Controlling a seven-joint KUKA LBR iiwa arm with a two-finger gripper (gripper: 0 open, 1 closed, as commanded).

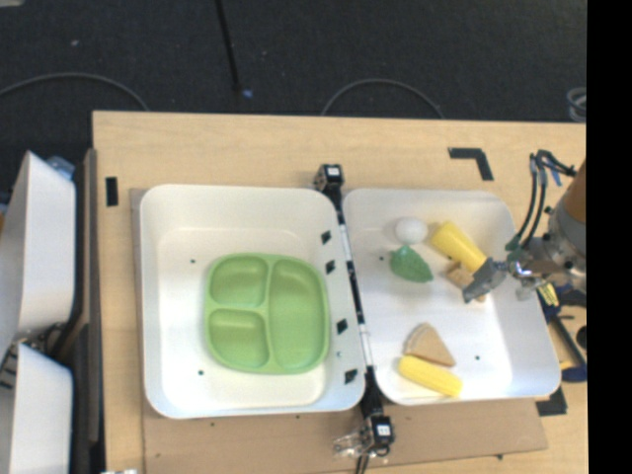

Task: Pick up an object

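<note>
Right bin (513,373): gripper (481,286) beside yellow block (457,246) | fingers' gap unclear | green piece (411,265), white ball (410,230) near.

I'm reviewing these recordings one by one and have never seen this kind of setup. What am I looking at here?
One camera looks down at a slant on a wooden bench bearing two shallow white bins. A grey robot arm reaches in from the right; its end effector hangs over the right bin, close beside a yellow block.

That bin also holds a white ball, a green leaf-shaped piece, a tan wedge and a yellow cylinder. The left bin holds a green divided plate.
</note>
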